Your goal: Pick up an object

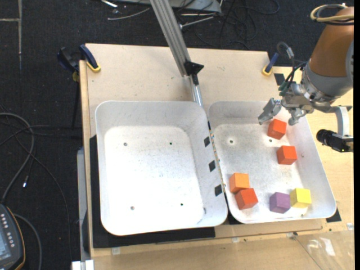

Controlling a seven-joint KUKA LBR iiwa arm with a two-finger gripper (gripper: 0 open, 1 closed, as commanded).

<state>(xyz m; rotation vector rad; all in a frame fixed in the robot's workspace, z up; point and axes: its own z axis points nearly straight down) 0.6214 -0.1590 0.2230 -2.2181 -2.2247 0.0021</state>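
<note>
Gripper (281,115) open, directly above orange cube (276,129)

Gripper (282,115) open above orange cube (276,129) in right bin (318,161); five more cubes nearby.

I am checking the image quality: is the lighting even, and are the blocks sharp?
In the camera view the lighting is soft and even; the right bin shows no glare, the blocks such as the purple block cast faint shadows and look sharp, and the gripper is slightly soft.
</note>
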